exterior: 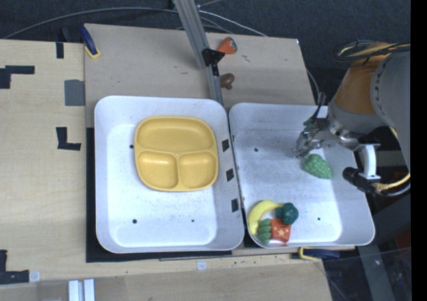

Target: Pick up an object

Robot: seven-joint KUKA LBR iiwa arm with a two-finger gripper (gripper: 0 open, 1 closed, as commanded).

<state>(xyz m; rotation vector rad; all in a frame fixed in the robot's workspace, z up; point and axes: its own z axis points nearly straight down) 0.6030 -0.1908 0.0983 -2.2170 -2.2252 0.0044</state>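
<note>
Two white bins on bench, side by side, inner rims touching. Left bin point(113, 226): yellow tray point(177, 152) with three compartments, lying flat toward the far half. Right bin point(347, 226): green bumpy object point(318, 166) on the floor near the right wall, well apart from a small cluster in the near left corner. Cluster: banana point(262, 211), dark teal piece point(288, 213), red piece point(280, 231) and small green piece point(265, 229), all touching or just beside one another, on what looks like a small white dish, its rim hard to make out. Arm point(373, 93) reaching in from the right, orange band visible above the wrist. Gripper point(308, 146) low over right bin, tip just above and touching or nearly touching the upper left of green object; contact not resolvable. Finger state: cannot tell, tip too small and blurred. Nothing visibly held between the fingers. Beyond the bins: grey bar point(190, 19) slanting across the bench, small orange item point(228, 45) and brown item point(227, 81) beside it.
</note>
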